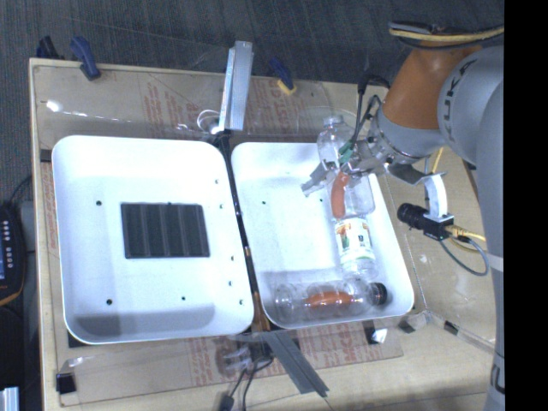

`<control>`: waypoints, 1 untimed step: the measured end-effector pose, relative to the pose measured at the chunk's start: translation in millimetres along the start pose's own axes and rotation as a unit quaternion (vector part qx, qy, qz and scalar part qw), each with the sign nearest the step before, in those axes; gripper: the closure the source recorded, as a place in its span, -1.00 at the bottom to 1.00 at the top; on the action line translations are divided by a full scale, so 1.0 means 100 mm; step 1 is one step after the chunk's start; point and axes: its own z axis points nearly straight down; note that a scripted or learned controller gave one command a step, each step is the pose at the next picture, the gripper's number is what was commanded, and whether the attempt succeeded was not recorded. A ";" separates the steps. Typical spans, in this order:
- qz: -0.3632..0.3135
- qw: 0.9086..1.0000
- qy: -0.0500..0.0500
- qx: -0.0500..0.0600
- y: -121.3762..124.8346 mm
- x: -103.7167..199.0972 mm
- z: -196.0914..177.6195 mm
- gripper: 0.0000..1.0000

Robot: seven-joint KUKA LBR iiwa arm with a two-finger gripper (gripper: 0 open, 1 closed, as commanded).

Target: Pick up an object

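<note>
My gripper (341, 175) hovers over the far right part of the right bin (282, 229). Directly under it I see an orange-red oblong thing (339, 198); whether it is gripped I cannot tell. A clear plastic bottle with a green and white label (356, 245) lies along the bin's right wall, below the gripper. Another clear bottle with an orange label and a dark cap (330, 297) lies along the near wall. A clear bottle top (330, 139) shows at the far rim beside the wrist.
The left bin (86, 229) holds a flat black ribbed rectangle (164, 229) near its middle. A metal bar (235, 86) stands upright behind the gap between the bins. Blue clamps (84, 57) grip the bench's far edge.
</note>
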 end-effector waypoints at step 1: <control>-0.002 1.000 -0.001 -0.001 0.21 -0.18 1.16 -1.00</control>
